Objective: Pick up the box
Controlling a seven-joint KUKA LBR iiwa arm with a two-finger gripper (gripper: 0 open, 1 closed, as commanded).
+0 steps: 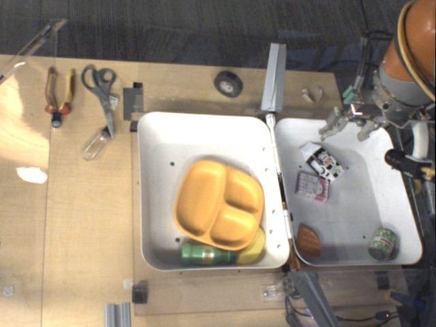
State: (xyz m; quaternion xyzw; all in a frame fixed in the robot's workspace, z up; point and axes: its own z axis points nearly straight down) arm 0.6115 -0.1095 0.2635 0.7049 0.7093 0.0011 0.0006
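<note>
A small flat pinkish box [312, 186] lies in the left half of the right bin [354, 213]. Just behind it rests a black-and-white patterned packet [324, 163]. My gripper [349, 125] hangs over the bin's far edge, up and to the right of both items and touching neither. Its two metal fingers [333, 123] are spread apart with nothing between them. The grey arm with its orange band [415, 26] comes in from the upper right.
The right bin also holds a brown rounded object [308, 240] at front left and a green can [383, 243] at front right. In the left bin [157, 182] are a yellow divided tray [219, 203], a green bottle [206, 254] and a yellow-green item. Scissors, pliers and a tape roll lie on the bench behind.
</note>
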